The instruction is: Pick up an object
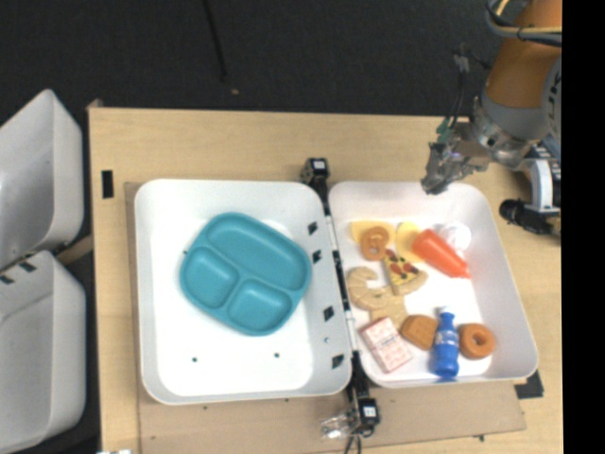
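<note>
The right bin (506,282) holds several toy foods: an orange carrot-like piece (440,253), a small donut (374,240), a pizza slice (401,271), a tan pretzel shape (368,289), a pink box (387,342), a brown bun (418,330), a blue bottle (444,345) and a glazed donut (476,340). My gripper (439,177) hangs over the bin's far rim, above and clear of the objects. Nothing shows between its fingers.
The left bin (161,348) carries a teal divided plate (246,272). A hinge strip with black clips (331,282) joins the two bins. White padded shapes (33,253) stand off the bench at left. Bare wooden bench (265,145) lies behind the bins.
</note>
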